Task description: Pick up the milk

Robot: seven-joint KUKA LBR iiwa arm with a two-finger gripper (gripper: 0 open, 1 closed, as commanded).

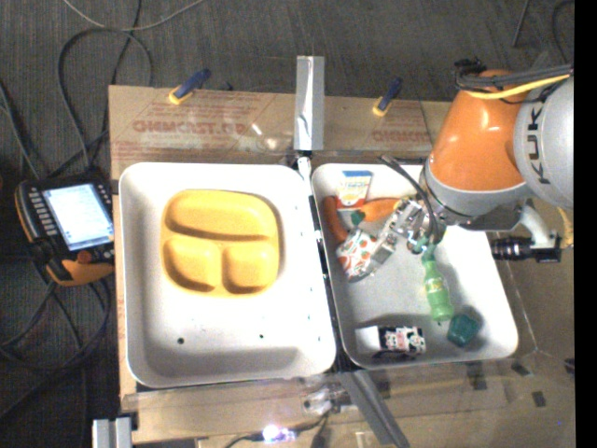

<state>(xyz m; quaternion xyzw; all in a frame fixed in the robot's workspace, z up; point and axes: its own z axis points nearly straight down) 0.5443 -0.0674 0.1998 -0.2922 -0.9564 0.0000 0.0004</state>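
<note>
A small carton with a black-and-white cow pattern [401,340], which I take for the milk, lies on its side at the front edge of the right bin [485,259]. My gripper [382,246] is well behind it, in the middle of that bin, reaching down and left from the orange wrist. Its tip is against a red-and-white carton [352,253] that lies tilted near the bin's left wall. A white carton with a blue top [355,186] stands at the back left of the bin. Nothing shows the gripper touching the cow-patterned carton.
An orange carrot-like piece [375,210] lies behind the gripper. A green bottle [435,289] and a teal block [464,328] lie to the right of the cow-patterned carton. The left bin [140,278] holds a yellow divided tray [222,241].
</note>
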